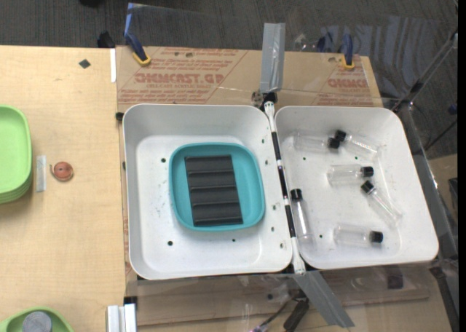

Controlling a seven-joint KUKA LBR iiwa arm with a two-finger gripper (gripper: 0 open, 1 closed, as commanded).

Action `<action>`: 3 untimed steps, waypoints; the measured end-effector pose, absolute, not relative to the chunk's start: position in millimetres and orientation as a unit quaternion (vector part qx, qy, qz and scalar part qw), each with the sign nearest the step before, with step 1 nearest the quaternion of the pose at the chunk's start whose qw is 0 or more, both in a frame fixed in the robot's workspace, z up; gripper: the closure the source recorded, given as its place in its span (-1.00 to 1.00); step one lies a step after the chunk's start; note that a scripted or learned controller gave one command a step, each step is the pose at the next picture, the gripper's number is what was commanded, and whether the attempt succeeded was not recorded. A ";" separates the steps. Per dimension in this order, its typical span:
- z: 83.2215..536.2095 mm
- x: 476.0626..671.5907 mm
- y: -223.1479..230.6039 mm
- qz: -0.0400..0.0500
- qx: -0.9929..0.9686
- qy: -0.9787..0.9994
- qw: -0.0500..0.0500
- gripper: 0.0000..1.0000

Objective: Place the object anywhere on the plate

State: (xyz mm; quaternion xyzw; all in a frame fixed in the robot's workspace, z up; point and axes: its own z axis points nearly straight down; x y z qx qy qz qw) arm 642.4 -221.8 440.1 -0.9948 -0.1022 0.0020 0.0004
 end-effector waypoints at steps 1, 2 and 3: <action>439.8 642.5 -221.6 0.002 -0.995 -0.102 0.000 -1.00; 439.8 642.5 -221.7 0.002 -0.995 -0.102 0.000 -1.00; 439.8 642.5 -221.7 0.002 -0.995 -0.102 0.000 -1.00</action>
